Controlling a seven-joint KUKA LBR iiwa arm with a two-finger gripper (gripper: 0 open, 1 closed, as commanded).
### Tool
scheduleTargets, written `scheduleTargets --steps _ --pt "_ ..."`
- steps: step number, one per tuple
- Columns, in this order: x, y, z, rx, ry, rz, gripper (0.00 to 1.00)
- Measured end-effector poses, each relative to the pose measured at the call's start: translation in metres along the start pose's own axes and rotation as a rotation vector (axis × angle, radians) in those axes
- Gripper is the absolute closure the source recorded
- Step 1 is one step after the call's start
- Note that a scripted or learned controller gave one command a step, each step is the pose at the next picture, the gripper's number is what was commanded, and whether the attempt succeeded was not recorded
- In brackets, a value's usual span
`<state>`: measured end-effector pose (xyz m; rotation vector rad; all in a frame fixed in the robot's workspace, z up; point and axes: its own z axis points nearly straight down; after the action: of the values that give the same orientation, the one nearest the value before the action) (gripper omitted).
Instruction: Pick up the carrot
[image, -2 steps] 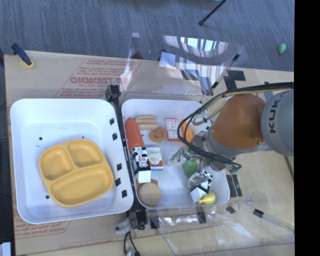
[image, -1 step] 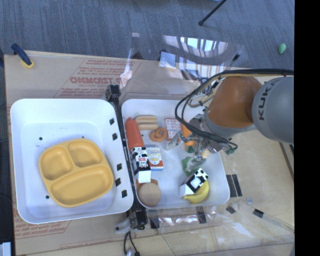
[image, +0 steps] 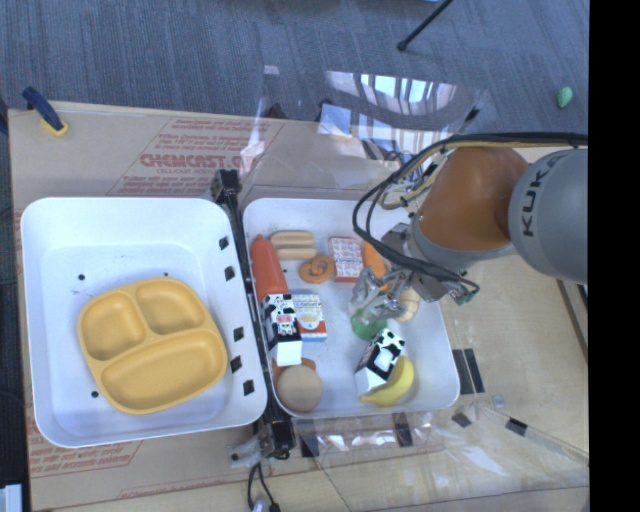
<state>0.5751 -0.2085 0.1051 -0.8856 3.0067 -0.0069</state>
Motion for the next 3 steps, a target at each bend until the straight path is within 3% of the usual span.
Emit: scheduleTargets --steps 1,2,3 --pt "0.006 0.025 -0.073 0.001 -0.001 0.166 1.0" --pt "-0.016 0.034 -0.135 0.0 0.0 0.318 1.0" --pt "0.015 0.006 -0.173 -0.001 0.002 -0.193 1.0"
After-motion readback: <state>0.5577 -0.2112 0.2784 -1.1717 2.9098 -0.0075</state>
